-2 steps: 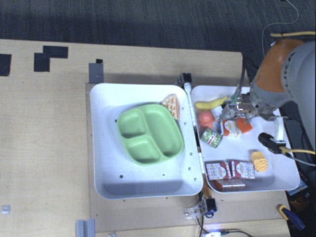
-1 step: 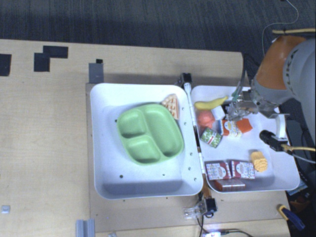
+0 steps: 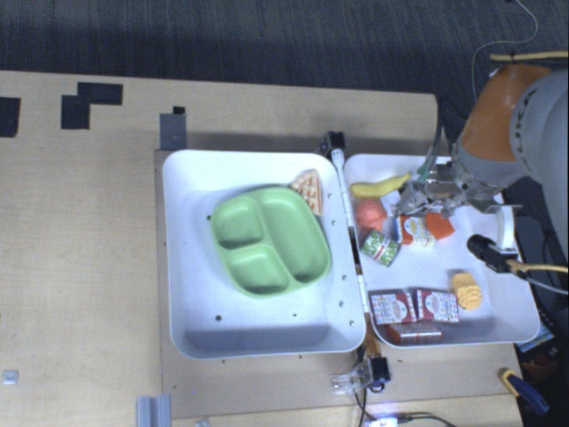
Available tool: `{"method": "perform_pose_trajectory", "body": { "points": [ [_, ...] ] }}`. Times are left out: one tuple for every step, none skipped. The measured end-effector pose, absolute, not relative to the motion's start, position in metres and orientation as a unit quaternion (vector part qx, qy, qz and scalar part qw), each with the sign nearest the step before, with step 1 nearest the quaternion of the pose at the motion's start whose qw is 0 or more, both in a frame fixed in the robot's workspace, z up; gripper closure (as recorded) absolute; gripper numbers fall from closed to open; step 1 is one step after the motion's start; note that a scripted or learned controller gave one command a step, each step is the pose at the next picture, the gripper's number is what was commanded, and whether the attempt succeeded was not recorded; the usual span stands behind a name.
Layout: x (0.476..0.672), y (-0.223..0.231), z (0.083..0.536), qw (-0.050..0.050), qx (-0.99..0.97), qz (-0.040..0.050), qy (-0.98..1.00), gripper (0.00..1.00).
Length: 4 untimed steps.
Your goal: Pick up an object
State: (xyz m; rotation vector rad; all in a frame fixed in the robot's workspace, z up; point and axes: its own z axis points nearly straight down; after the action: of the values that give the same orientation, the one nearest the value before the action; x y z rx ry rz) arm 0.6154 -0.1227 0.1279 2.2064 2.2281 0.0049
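My gripper (image 3: 420, 197) hangs low over the back middle of the right bin (image 3: 524, 327), on the grey arm that comes in from the right. Just under and in front of it lie a small white and red carton (image 3: 414, 231) and an orange piece (image 3: 441, 226). A yellow banana (image 3: 378, 186) lies to its left at the bin's back, with a red round fruit (image 3: 370, 213) below it and a green carton (image 3: 380, 248) further forward. The view shows nothing held.
Two red and white cartons (image 3: 414, 307) and a dark red bar (image 3: 414, 332) line the right bin's front, with a yellow corn piece (image 3: 465, 290) beside them. The left bin (image 3: 191, 327) holds a green divided plate (image 3: 267, 238) and a waffle-like slice (image 3: 308, 188).
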Motion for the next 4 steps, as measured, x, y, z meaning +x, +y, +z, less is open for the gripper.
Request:
{"method": "perform_pose_trajectory", "body": {
  "points": [
    [0.551,-0.102,0.090,0.009,0.706,0.0043,0.708,0.00],
    [0.554,-0.104,0.103,0.013,0.706,0.0062,0.708,1.00],
    [0.553,-0.104,0.103,0.013,0.706,0.0059,0.708,0.00],
    [0.555,-0.104,0.114,0.015,0.706,0.0070,0.708,1.00]
  ]
}}
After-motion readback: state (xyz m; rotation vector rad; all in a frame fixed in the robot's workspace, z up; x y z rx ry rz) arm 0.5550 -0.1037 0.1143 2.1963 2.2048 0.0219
